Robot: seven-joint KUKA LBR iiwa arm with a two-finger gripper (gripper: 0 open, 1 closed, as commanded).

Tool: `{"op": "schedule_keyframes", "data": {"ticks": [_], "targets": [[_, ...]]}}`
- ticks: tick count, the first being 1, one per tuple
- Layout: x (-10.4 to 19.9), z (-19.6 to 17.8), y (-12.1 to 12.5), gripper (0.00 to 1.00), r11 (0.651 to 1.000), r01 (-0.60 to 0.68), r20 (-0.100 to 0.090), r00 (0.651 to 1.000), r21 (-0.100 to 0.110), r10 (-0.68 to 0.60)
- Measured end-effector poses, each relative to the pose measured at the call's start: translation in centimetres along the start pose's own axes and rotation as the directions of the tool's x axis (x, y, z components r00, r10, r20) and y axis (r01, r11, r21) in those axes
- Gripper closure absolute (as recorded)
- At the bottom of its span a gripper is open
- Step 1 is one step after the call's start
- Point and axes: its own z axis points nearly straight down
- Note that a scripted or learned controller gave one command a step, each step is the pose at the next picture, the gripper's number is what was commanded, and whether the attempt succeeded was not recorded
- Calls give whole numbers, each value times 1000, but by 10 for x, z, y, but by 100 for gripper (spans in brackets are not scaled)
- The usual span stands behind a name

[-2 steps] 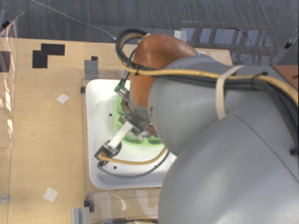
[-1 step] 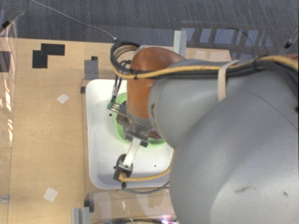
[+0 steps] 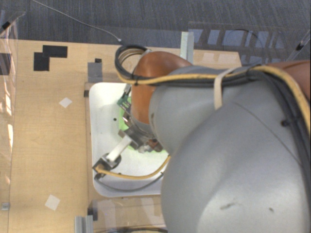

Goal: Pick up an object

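Across the right half of the camera view, the grey arm spreads wide and close to the lens, hiding most of the desk on that side. Its orange band sits over the far right part of a white bin, and the wrist points down into the bin.

The end effector is low over the bin floor, near the bin's middle, and mostly tucked beneath the wrist. I cannot tell whether it is wide or narrow, or whether it holds anything.

A bright green object lies on the bin floor right at the end effector. It shows as 2 patches: 1 just left of the wrist and 1 on the near right side, under the arm's edge. Whether the end effector touches it cannot be told. A darker green patterned item lies just beyond it, on the far side, against the orange band's left edge.

Left of the bin, the desk is bare tan board with a black L-shaped mark at the far left.
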Motion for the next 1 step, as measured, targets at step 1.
{"op": "schedule_keyframes", "data": {"ticks": [1], "targets": [[0, 9, 0, 100, 916, -402, -2, 916, 1, 402]]}}
